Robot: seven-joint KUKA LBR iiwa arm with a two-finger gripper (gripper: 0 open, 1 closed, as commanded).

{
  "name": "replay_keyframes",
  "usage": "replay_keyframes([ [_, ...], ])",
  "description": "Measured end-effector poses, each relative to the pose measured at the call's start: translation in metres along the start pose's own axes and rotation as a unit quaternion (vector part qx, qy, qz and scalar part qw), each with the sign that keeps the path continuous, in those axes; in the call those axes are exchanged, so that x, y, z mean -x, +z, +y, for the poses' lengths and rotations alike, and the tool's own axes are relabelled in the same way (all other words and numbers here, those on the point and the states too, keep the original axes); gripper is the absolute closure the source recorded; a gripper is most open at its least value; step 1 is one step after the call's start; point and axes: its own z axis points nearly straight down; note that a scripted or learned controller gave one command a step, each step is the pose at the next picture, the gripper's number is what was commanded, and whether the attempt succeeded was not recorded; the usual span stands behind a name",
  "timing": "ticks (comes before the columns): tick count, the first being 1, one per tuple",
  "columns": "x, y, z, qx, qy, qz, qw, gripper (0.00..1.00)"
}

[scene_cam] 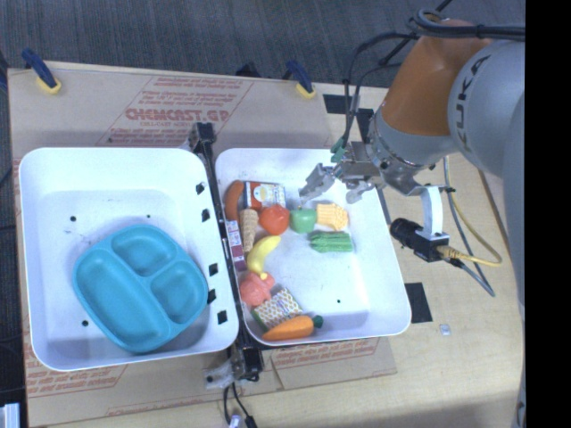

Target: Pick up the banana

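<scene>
I am on the approach: my hand point(337, 184) hovers spread and empty above the corn point(333, 215), so next I must reach the banana point(262, 252) lying left of the corn.

The worktop point(464, 328) is pale wood, and a brown cardboard sheet point(178, 105) with red print lies flat on it. Two blue clamps point(40, 69) pin the sheet's far edge. On the sheet sit two white bins side by side, touching: the left bin point(45, 176) and the right bin point(379, 275).
</scene>
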Motion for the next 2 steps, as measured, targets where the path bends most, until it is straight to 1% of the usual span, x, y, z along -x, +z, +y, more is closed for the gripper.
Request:
replay_keyframes([
  [1,-0.002,0.151,-0.018,0.002,0.09,0.0,0.9959,0.0],
  [2,-0.032,0.163,-0.053,-0.002,0.206,0.001,0.9786,0.0],
])
